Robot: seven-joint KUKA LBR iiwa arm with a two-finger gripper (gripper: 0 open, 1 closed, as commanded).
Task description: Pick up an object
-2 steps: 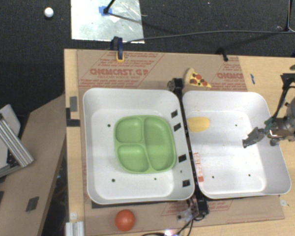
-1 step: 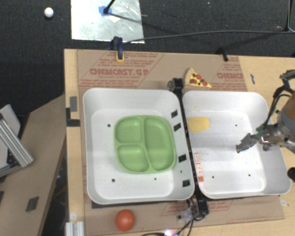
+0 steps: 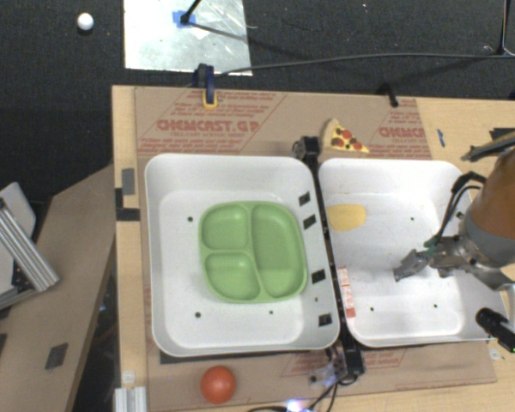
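Note:
A flat yellow oval piece (image 3: 346, 217) lies in the right bin (image 3: 429, 324) near its upper left corner. My gripper (image 3: 409, 267) hangs low over the middle of that bin, right of and below the yellow piece and apart from it. The grey arm with its orange band (image 3: 502, 209) reaches in from the right edge. Nothing shows in the gripper's grasp. A green divided plate (image 3: 252, 251) rests in the middle of the left bin (image 3: 176, 316).
A toy pizza slice (image 3: 345, 137) lies on the cardboard just behind the right bin. An orange-red ball (image 3: 218, 384) sits on the board in front of the left bin. A black divider with clips (image 3: 318, 230) runs between the bins.

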